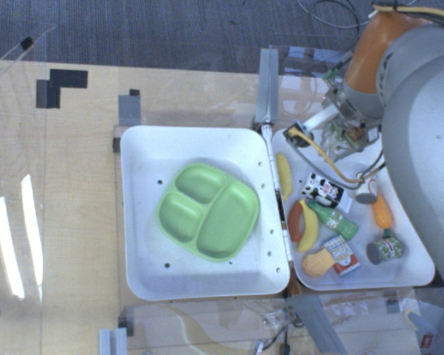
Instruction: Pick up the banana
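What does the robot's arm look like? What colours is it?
The arm is big, round and smooth grey, with a shiny orange band near its wrist. Below that sits the gripper, a jumble of small metal parts with a yellow cable looping out of it.

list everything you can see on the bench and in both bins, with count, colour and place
bins: 2, white, side by side on the bench
divided plate: 1, green, middle of the left bin
bananas: 2, yellow, right bin; one along its left wall, one lower beside a red item
cow-patterned item: 1, black and white, middle of the right bin
bottle: 1, green, right bin below the cow-patterned item
carrot: 1, orange, right side of the right bin
can: 1, grey and green, lower right of the right bin
small carton: 1, red and white, bottom of the right bin
arm: 1, grey with orange band, over the right bin
pincer: 1, over the right bin's top end
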Robot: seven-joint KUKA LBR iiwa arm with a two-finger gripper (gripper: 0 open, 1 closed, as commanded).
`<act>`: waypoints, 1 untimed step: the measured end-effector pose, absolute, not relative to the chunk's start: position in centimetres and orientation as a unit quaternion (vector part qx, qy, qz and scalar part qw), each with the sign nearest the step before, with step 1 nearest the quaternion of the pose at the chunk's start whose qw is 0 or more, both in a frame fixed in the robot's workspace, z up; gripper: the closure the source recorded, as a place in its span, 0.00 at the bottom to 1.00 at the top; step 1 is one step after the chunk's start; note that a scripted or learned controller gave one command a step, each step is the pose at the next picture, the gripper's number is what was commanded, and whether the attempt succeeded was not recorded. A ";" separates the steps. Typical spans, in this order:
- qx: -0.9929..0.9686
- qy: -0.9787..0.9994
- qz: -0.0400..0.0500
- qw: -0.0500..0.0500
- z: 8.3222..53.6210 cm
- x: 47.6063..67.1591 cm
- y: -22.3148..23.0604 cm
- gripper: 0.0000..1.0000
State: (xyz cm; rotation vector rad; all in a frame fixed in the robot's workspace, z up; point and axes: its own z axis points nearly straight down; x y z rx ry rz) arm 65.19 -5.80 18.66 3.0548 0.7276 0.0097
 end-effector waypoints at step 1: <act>0.995 0.102 0.004 0.000 27.4 62.3 -2.2 1.00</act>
